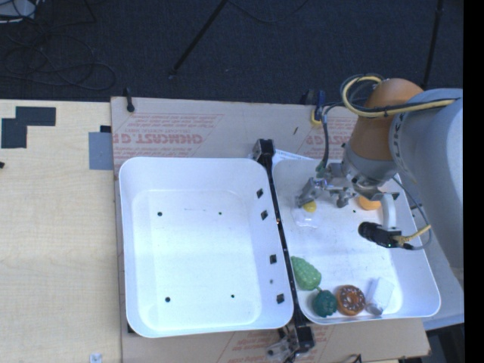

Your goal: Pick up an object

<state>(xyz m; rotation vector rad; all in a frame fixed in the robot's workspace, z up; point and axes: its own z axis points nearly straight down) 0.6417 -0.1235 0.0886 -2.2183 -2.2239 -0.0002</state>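
Observation:
My gripper hangs low over the far part of the right bin, open, with nothing between its fingers. A small yellow piece lies right beside its left fingertip, with a pale clear thing just in front of it. An orange object is partly hidden behind the gripper's right side. Along the bin's near wall lie a green lumpy object, a teal ball, a brown ring-shaped doughnut and a white block.
The left bin stands beside the right one, and a black divider runs between them. Both bins rest on a cardboard sheet on the wooden bench. The arm's bulk covers the right bin's far right corner.

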